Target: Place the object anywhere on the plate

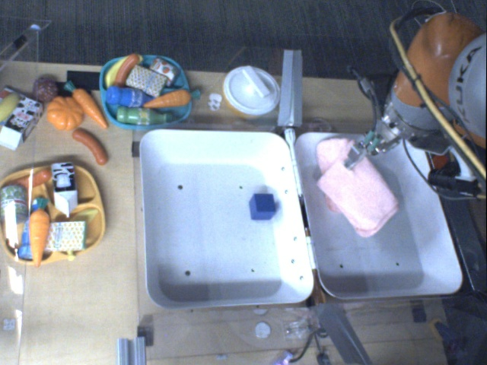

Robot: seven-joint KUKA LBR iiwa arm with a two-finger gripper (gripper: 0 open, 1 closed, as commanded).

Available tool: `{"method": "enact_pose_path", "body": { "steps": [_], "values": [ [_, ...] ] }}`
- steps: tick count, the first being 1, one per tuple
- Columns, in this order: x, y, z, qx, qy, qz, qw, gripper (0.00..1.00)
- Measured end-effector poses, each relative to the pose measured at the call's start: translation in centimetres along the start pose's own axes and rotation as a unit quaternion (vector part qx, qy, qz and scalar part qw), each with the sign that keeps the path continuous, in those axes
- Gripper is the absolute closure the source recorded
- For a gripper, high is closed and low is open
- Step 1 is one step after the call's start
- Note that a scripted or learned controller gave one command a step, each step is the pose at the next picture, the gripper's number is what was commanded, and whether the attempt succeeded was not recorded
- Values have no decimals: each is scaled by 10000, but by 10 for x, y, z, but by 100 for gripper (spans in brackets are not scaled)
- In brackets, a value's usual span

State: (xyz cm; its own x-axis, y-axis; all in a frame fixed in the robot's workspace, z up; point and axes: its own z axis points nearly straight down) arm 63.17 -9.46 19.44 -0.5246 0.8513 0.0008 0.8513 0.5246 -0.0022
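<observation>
Right bin (426, 276) held a pink folded cloth (358, 191), lying slantwise in its upper half. Gripper (358, 154) was poised at the cloth's upper edge, tips apparently touching the fabric; whether it was clenched or released could not be told at this resolution. Blue cube (262, 205) sat alone in the left bin (190, 280), well apart from the gripper. White plate-like dish (252, 90) stood beyond the bins, near the divider post (288, 90).

Risks, as judged: soft cloth could slip from a shallow pinch, or unfold and drag on the bin wall when lifted. The dish looked smaller than the cloth, so overhang or sliding off seemed likely.

Writing: "KUKA" partly legible on the arm (456, 52). Small patterned cartons in the teal basket (144, 90) and yellow tray (95, 204) were unreadable.
</observation>
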Motion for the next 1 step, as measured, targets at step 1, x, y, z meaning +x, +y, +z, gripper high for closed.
{"method": "enact_pose_path", "body": {
  "steps": [1],
  "values": [
    [1, 2, -27, -6, -1, -37, 10000, 100]
  ]
}}
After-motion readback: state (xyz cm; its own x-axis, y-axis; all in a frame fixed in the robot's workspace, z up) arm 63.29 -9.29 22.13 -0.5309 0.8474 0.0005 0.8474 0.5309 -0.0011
